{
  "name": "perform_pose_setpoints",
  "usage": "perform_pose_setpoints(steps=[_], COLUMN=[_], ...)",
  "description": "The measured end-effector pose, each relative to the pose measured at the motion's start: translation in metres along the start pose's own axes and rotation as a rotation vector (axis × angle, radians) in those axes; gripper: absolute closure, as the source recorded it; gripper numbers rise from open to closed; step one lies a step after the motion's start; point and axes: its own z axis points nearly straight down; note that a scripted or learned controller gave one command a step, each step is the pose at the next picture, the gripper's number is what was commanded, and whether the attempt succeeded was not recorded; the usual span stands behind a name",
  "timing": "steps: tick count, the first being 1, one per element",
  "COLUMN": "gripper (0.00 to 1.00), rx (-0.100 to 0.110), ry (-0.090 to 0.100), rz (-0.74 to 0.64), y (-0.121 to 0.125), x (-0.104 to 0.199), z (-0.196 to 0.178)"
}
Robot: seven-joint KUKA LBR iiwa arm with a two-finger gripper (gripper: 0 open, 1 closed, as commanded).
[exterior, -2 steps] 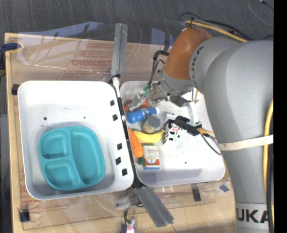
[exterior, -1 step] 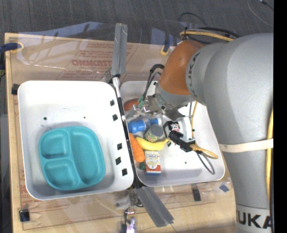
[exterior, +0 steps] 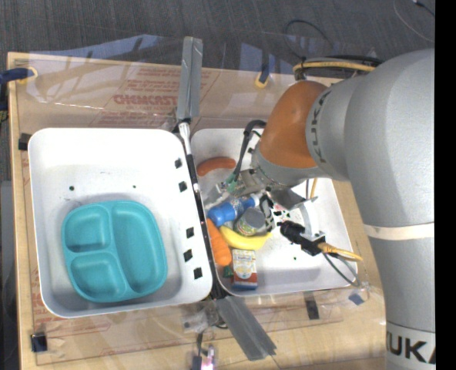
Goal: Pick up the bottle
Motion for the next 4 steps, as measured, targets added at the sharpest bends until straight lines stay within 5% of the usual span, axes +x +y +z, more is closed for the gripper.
perform_pose_setpoints(steps=[1, 2, 3, 4], gripper=[1.00, 1.00, 1.00, 1.00], rx=[0.004, 0.014, 0.020, 0.017], ry=[0.009, 0.022, 0.022, 0.024], rz=[-0.009, 0.138, 0.267, 0.155], y=[0.001, -0.021, -0.103, -0.075], x=[0.004, 0.058, -0.010, 0.098], z=[-0.008, -0.149, -0.128, -0.138])
